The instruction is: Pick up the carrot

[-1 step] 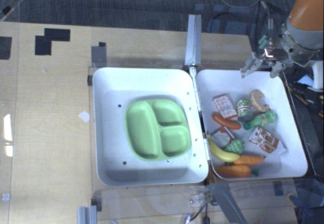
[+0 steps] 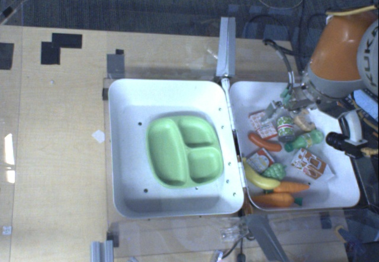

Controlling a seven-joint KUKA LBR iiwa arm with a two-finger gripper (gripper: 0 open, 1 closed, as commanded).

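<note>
Green divided tray [image 2: 185, 149] in left bin [image 2: 127, 136], banana [image 2: 260, 178], can [image 2: 286, 128] in right bin [image 2: 340, 193]

Even, fairly bright overhead light. The left bin [image 2: 169, 148] casts a soft shadow onto the tabletop [image 2: 59, 136] below its near edge. Pale glare streaks left of it. Overall softly blurred.

Arm [image 2: 349, 48] cropped at right edge
</note>
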